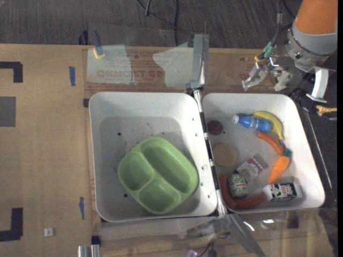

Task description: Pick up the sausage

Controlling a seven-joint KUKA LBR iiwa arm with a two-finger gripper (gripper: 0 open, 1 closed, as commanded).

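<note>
The sausage point(240, 198) lies in the right bin point(306, 143), at its near-left corner: a dark red, curved length that runs down along the dividing wall and then bends along the near wall. A small green-labelled can point(238, 186) sits on or against the inside of its bend, covering part of it, and a small milk carton point(282, 191) lies just beside its right end. Crowded this way into a corner, it probably leaves little room for fingers except at the exposed ends.

Farther out in the same bin are a carrot point(279, 166), a foil packet point(248, 169), a tan round disc point(224, 155), a dark round piece point(215, 126), a thin orange piece point(270, 142), a blue bottle point(254, 122) and a banana point(272, 123) touching it. The left bin point(102, 143) holds a green divided plate point(157, 174).

The gripper point(267, 77) hangs above the bench just beyond the right bin's far rim, well apart from the sausage. Its two fingers are spread apart, with clear space between them, and they hold and touch nothing. The pick is judged not yet begun.
</note>
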